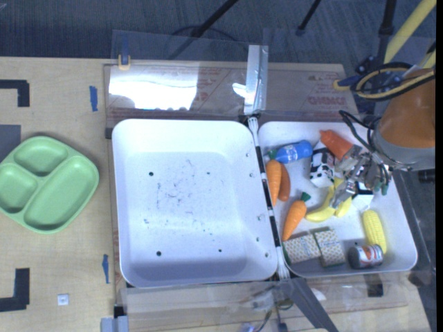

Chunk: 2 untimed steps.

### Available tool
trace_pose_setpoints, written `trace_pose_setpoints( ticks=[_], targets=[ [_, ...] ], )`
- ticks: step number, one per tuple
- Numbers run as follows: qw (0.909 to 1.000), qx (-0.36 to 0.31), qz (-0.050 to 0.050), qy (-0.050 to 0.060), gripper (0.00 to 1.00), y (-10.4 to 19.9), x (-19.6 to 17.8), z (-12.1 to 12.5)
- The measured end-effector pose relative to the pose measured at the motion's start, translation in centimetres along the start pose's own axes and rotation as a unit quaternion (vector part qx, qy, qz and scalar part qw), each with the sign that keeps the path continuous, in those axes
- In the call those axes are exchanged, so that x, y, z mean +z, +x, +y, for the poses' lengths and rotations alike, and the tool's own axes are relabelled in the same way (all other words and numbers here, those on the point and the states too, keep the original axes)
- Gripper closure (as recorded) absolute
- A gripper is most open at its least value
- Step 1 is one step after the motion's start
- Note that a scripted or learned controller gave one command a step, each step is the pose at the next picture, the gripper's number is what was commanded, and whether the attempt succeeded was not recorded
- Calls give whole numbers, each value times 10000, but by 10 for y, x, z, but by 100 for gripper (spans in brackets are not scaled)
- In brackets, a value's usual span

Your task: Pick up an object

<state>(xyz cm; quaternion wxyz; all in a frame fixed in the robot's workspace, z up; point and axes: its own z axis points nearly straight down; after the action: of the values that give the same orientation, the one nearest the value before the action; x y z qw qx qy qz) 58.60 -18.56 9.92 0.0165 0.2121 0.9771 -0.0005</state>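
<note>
The right bin holds several items: a blue bottle, an orange piece, a black-and-white toy, two carrots, a yellow banana, a corn cob, a small can and two speckled blocks. My gripper hangs low in this bin, just above the banana's upper end and right of the toy. The wrist hides part of the bin's right side.
The left white bin lies beside the right one, with a ridge between them. A green divided plate rests on the bench at far left. A clear panel stands behind the bins. Cables hang at upper right.
</note>
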Motion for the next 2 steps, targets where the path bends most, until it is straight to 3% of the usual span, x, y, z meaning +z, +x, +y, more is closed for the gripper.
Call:
trace_pose_setpoints(
  ticks=[1,2],
  targets=[
    [9997,-181,131,16,0,14,-97,-4],
    [9951,-979,120,7,0,4,-139,-28]
  ],
)
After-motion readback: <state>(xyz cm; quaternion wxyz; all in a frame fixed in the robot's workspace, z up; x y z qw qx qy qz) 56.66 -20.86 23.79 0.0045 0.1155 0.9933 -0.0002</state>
